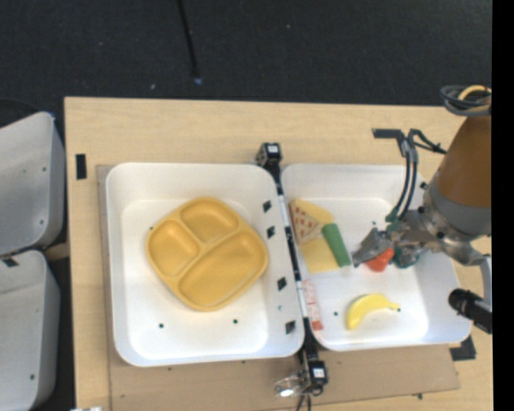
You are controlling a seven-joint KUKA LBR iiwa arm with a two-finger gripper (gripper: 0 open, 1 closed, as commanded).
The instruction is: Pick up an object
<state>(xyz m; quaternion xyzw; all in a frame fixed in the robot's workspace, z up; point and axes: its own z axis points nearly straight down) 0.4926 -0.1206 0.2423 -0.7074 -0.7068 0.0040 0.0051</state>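
Gripper [374, 253] low in the right bin [360, 182], centre-right of frame, at a small red object [379, 263]. Red shows just below and between the dark fingertips; looks pinched there, though the contact itself is too small to confirm. Cannot tell for certain whether the fingers are apart or together.

To do this step well, in my judgement: settle the grip before lifting, rise straight up, and stay off the green block [335, 245] just left of the fingertips.

Other items in the right bin: pizza slice [307, 220] on a yellow card [318, 257], and a banana [370, 309] toward the lower edge.

Arm [464, 174] enters from the right edge, wrist angled down and leftward, cables looping above it. Yellow plate [207, 252] sits in the left bin [124, 268].
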